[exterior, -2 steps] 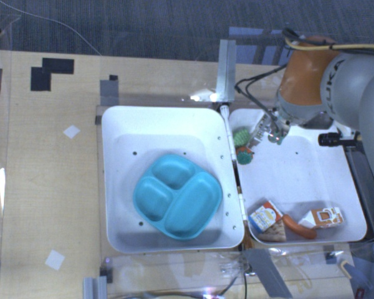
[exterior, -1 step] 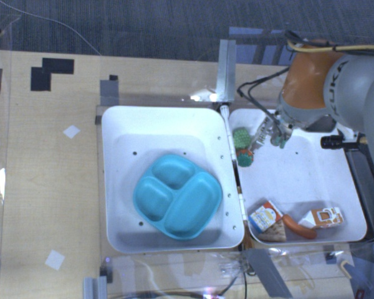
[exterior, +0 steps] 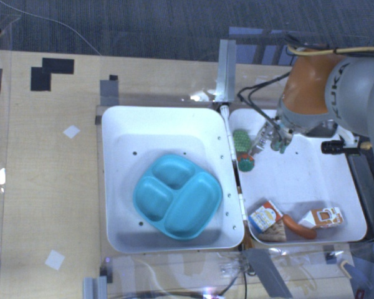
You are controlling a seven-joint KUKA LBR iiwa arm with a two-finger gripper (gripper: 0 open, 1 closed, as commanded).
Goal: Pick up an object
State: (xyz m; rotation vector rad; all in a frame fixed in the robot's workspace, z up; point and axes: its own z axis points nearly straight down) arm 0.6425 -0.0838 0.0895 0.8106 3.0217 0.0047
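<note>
My gripper (exterior: 269, 143) hangs over the back left part of the right bin (exterior: 324, 185), its fingers spread with nothing between them. Just to its left a green bumpy object (exterior: 241, 141) lies against the bin's left wall, with a small green and red piece (exterior: 245, 162) right below it. Near the front of the same bin lie a small colourful box (exterior: 264, 217), a red sausage-shaped object (exterior: 298, 228), a brownish wedge (exterior: 273, 232) and a white and orange carton (exterior: 324, 217).
The left bin (exterior: 121, 136) holds a blue divided plate (exterior: 177, 195). A metal post (exterior: 225, 73) stands behind the seam between the bins. Black cables (exterior: 262, 87) run from the arm's orange band (exterior: 308, 83) over the right bin's back edge.
</note>
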